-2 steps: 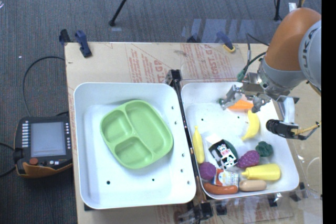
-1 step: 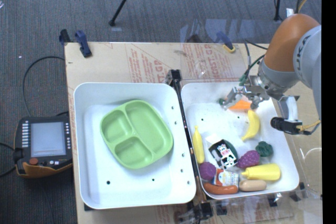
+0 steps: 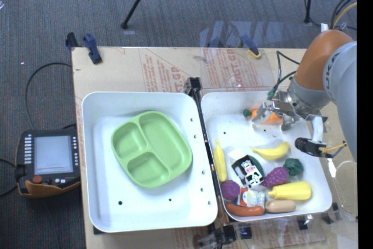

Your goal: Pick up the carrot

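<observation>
Near the right bin's (image 3: 210, 103) far edge I see the carrot (image 3: 269, 118) under my gripper (image 3: 274, 114); whether it grips, I cannot tell. Likely light, rigid, slick plastic: grasp mid-body, crosswise.

The arm (image 3: 344, 76) is a thick, rounded tube in pale grey with a smooth, slightly glossy shell. Above the wrist runs a broad orange band (image 3: 319, 61), domed and evenly coloured. Below it sits a darker grey metal wrist section, blocky and full of small fittings. Thin dark cables loop from this section, and a short black cylindrical part (image 3: 309, 146) juts out beside a pale bracket.
</observation>
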`<state>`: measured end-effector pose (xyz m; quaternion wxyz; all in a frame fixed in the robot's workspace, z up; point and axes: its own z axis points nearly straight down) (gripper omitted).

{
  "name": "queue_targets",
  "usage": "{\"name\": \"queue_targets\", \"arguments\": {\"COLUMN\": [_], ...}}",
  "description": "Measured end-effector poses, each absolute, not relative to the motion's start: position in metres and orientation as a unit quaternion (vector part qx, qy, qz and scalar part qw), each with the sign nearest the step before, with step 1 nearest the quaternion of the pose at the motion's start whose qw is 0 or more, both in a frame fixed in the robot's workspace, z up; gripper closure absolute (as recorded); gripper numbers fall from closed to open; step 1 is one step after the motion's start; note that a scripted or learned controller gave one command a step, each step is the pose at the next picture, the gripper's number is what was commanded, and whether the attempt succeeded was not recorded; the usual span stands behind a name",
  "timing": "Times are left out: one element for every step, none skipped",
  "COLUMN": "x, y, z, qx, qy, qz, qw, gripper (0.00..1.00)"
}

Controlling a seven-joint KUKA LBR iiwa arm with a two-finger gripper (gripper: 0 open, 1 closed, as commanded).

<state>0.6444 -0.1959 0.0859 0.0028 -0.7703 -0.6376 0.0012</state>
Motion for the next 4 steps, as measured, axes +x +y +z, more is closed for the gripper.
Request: {"name": "queue_targets", "arguments": {"x": [0.6443,0.6426,0.6432,0.6429], "y": [-0.1989,-0.199,-0.198,-0.1975], "z": [0.0868,0.0855,0.0953,0.0947], "qx": [-0.869,-0.928,-0.926,-0.926], "qy": [-0.496,-0.372,-0.377,-0.378], "qz": [0.0005,0.004,0.0052,0.0064], "qw": [0.012,0.009,0.009,0.009], "gripper": [0.0,0.0,1.0,0.0]}}
